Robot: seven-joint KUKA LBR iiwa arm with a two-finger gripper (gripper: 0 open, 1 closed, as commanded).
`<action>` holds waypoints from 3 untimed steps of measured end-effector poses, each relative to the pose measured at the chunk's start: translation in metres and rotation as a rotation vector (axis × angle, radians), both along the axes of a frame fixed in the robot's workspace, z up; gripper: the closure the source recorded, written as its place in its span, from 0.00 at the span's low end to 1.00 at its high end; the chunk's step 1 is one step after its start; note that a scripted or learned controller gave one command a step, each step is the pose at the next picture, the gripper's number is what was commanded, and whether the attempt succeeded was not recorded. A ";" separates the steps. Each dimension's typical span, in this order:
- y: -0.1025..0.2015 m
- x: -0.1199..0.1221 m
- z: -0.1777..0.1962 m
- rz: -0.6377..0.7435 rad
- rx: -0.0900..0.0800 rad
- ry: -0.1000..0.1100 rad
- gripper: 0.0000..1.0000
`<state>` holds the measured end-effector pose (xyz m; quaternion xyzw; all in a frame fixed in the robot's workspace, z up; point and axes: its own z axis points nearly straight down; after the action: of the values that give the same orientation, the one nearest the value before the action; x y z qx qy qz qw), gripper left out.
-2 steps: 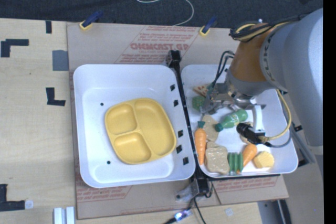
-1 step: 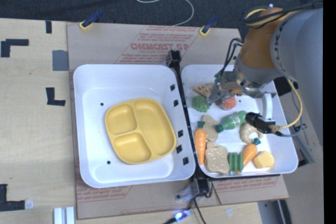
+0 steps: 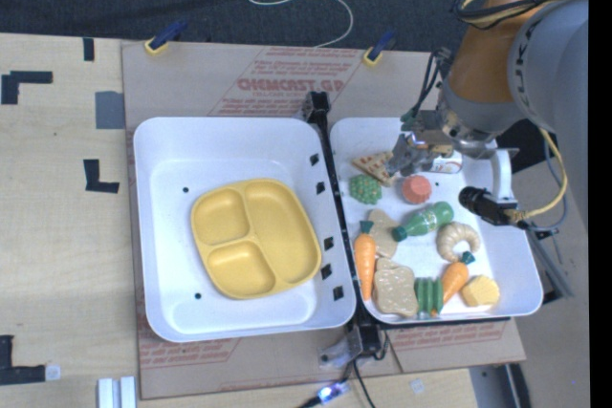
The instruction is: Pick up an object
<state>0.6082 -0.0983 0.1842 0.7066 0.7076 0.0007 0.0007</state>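
My gripper (image 3: 402, 160) hangs low over the far part of the right bin (image 3: 521, 255), which holds several toy foods. Its tip is right beside a tan cracker (image 3: 372, 167) and just above-left of a red tomato (image 3: 416, 189). A green broccoli piece (image 3: 364, 189) lies a little to the left below the cracker. Nothing is visibly held. In the left bin (image 3: 158, 205) lies a yellow divided plate (image 3: 253, 236).
The right bin also holds a green bottle (image 3: 424, 220), a croissant (image 3: 457, 239), a carrot (image 3: 365, 258), a bread slice (image 3: 394, 287), a second small carrot (image 3: 454, 277) and a yellow block (image 3: 481, 289). A black clip divider (image 3: 330, 196) joins the bins.
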 end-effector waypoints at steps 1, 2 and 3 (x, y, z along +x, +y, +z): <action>0.001 0.001 0.043 0.000 0.000 -0.001 1.00; 0.040 -0.023 0.049 0.003 0.002 0.004 1.00; 0.094 -0.050 0.038 0.005 0.001 0.006 1.00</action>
<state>0.5581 -0.0047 0.2221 0.7050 0.7092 -0.0010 -0.0020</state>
